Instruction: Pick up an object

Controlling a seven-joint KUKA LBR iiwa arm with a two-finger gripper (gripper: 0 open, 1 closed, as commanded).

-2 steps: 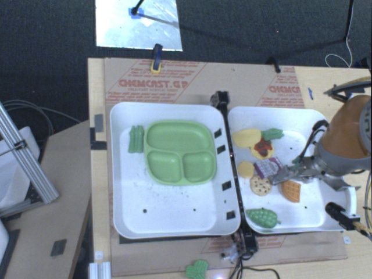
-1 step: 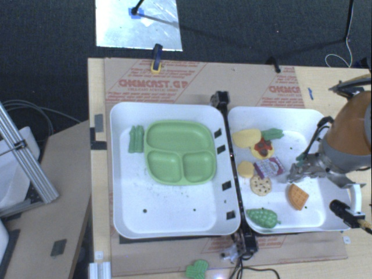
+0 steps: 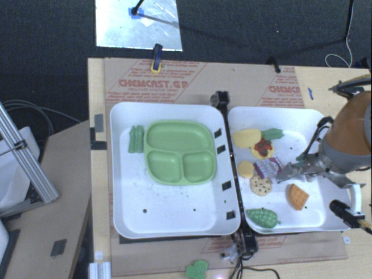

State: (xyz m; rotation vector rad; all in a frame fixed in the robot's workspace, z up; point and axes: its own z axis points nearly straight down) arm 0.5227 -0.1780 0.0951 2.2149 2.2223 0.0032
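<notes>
My gripper [image 3: 289, 172] reaches in from the right and sits low in the right bin [image 3: 308, 125]. Its tip is next to a purple-and-white packet [image 3: 267, 168]. I cannot tell whether they touch. Around it lie a chocolate-chip cookie [image 3: 261, 185], an orange waffle-like wedge [image 3: 297, 196], a small yellow piece [image 3: 246, 168], a red-and-yellow item [image 3: 263, 149], a larger yellow piece [image 3: 246, 137], a green leafy item [image 3: 272, 134] and a green bumpy item [image 3: 263, 217].
The left bin [image 3: 125, 208] holds a green divided plate [image 3: 179, 151] and a bundle of green beans [image 3: 136, 139]. Another green toy [image 3: 197, 268] lies on the bench in front of the bins. The arm's orange band [image 3: 351, 129] hangs over the right bin's right edge.
</notes>
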